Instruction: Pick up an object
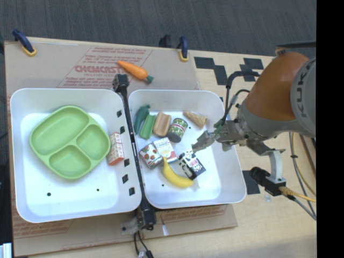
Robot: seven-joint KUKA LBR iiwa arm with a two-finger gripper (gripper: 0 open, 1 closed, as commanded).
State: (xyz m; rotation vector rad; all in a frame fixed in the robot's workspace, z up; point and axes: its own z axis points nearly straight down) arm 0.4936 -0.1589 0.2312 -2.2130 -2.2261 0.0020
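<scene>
The gripper (189, 160) sits low in the right bin (228, 184), at a black-and-white carton (195, 167) beside the banana (176, 178). Whether it is gripping cannot be told. Nothing looks lifted yet; the pick remains to do.

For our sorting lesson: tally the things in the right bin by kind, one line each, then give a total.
Green vegetables: 1
Bread-like foods: 2
Cans: 1
Small cartons or boxes: 3
Bananas: 1
Total: 8
</scene>
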